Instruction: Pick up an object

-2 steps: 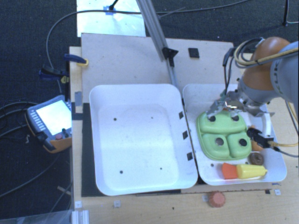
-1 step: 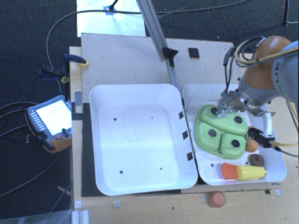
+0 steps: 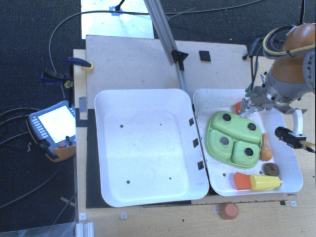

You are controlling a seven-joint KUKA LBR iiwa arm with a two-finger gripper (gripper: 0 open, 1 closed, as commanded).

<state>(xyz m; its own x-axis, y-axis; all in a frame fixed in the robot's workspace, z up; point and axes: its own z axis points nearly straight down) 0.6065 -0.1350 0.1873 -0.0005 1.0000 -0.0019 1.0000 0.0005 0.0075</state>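
gripper [image 3: 247,107] perhaps touching green tray [image 3: 233,138]

Bright, even overhead light, soft shadows, glare on the white bins [image 3: 143,95], slightly soft focus throughout.

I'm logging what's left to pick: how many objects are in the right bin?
5, perhaps more under the arm: green tray centre, orange piece at its right, brown disc, orange-and-yellow block at the front, small red-orange item by the gripper.

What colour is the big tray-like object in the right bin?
Light green, with dark round spots on its compartments. Camera view shows it clearly.
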